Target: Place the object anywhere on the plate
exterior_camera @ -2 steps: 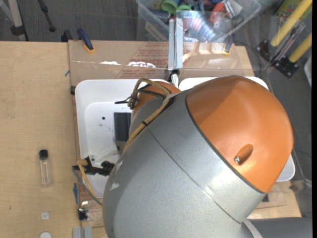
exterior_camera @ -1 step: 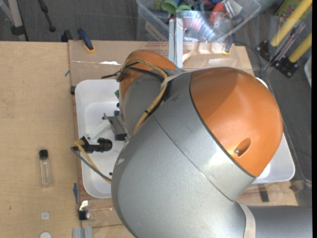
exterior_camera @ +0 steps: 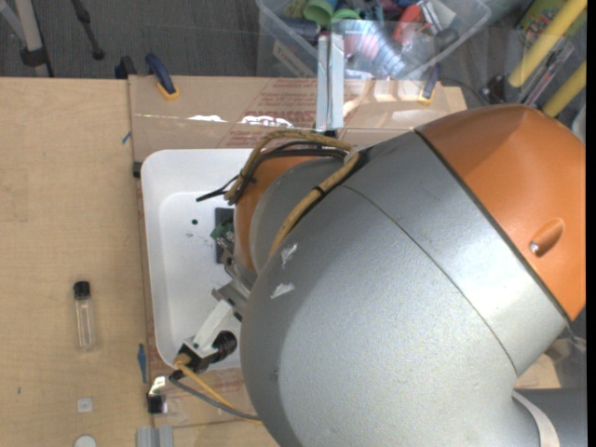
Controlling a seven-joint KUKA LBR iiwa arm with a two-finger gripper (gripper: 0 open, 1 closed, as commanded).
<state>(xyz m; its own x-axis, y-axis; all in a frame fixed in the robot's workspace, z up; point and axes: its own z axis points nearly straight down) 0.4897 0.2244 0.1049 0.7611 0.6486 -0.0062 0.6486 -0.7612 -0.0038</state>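
Arm (exterior_camera: 400,287): leans over the white bin (exterior_camera: 172,250), presumably reaching inside; pincer state cannot be told.

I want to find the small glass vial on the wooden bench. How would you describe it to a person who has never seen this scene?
Start at the white bin that the big grey arm covers, then move left onto the bare wooden bench. There, lying alone, is a small clear vial with a black cap at its upper end. It is transparent and slender, and nothing touches it.
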